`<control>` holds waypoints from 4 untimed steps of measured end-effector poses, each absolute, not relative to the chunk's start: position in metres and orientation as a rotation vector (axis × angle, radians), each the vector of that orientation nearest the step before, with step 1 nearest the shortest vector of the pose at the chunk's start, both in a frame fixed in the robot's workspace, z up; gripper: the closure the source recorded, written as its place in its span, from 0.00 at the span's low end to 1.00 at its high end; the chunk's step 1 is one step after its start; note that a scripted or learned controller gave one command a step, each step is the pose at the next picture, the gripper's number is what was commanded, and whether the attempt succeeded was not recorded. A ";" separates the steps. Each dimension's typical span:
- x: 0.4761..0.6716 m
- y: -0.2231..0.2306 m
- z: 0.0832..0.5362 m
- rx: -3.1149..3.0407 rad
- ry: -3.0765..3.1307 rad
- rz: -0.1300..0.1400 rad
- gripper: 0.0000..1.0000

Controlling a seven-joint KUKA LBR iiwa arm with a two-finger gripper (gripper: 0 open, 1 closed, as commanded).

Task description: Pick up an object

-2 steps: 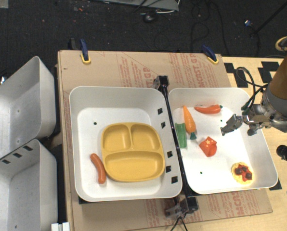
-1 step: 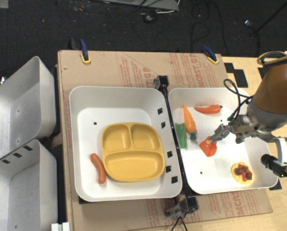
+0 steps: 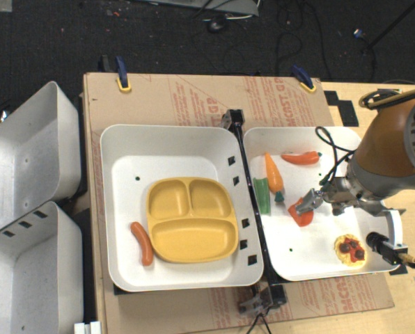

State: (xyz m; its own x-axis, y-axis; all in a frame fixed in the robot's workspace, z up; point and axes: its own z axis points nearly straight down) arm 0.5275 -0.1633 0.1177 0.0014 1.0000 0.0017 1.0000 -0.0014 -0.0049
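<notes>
Camera view puts your end effector (image 3: 317, 199) low in the right bin (image 3: 312, 273), and the red pepper piece (image 3: 301, 212) lies right at its tip on the side toward the divider between the bins, near the bin's middle, its long axis slanting from that tip down toward the front edge of the counter (image 3: 193, 89). The wrist and cables crowd the tip, so you cannot tell whether it grips the piece or merely touches it
</notes>
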 end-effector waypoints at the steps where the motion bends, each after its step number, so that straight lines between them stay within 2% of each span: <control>1: 0.529 -0.164 0.130 -2.224 -2.220 0.000 1.00; 2: 0.526 -0.162 0.173 -2.223 -2.227 -0.003 1.00; 3: 0.536 -0.162 0.232 -2.223 -2.231 -0.005 1.00; 4: 0.537 -0.162 0.248 -2.221 -2.227 -0.002 1.00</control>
